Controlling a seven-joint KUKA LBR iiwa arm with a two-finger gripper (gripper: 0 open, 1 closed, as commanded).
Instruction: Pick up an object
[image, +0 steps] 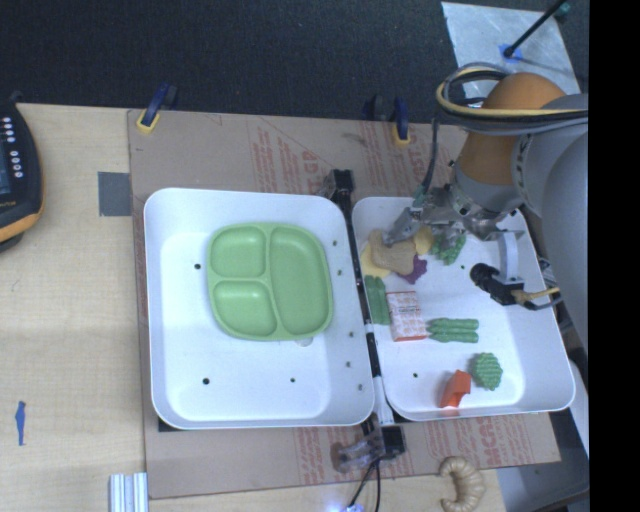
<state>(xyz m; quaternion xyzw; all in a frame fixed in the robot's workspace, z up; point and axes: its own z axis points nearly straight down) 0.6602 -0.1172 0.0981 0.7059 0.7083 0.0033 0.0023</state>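
My gripper (428, 226) hangs low over the far left part of the right bin (540, 385), right above a pale yellow piece (384, 256) and a small purple piece (418, 268). A small green thing (448, 246) lies just beside the gripper on its right. Nothing can be seen held. Further toward the front of this bin lie a green strip (375, 298), a red and white packet (405, 316), a knobbly green pod (452, 328), a green bushy piece (487, 370) and an orange piece (455, 389).
The left bin (180, 380) holds a light green divided plate (270, 280). A tan curled thing (462, 483) lies on the bench in front of the right bin. A black and orange handset (14, 170) sits at the far left edge.
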